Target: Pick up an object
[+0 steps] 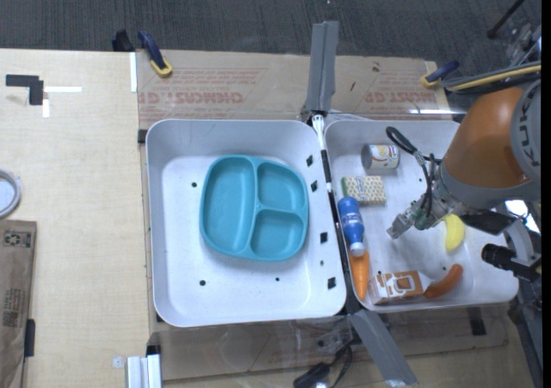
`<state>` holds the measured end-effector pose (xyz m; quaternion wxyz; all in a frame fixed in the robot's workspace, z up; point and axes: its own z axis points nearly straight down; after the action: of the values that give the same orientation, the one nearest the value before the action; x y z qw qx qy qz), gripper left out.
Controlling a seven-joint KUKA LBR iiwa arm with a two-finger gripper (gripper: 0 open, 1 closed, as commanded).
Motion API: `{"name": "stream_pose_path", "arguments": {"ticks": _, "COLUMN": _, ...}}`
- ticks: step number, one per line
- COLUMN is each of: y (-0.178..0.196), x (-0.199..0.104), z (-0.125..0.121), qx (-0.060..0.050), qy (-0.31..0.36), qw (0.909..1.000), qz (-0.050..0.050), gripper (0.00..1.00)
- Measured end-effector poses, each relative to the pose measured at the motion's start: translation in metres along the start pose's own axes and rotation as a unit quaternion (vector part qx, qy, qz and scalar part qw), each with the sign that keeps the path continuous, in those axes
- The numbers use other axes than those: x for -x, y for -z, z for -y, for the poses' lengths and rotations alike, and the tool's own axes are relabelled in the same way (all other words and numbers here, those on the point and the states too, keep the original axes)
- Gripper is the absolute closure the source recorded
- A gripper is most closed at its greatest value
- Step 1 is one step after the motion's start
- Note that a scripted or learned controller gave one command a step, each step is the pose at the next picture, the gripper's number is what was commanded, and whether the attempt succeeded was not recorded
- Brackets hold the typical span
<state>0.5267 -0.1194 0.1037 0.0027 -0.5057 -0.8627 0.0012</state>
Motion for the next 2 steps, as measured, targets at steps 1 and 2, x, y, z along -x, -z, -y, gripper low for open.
{"name": "stream_pose_path", "arguments": {"ticks": 1, "y": 0.000, "x": 0.000, "z": 0.000, "qx": 0.000, "qy": 0.000, "qw": 1.0000, "qz": 0.000, "gripper": 0.00}}
{"name": "stream_pose_path", "arguments": {"ticks": 2, "y": -0.015, "x": 0.015, "z": 0.013, "qx": 0.001, "qy": -0.003, "qw": 1.0000, "qz": 0.001, "gripper": 0.00}}
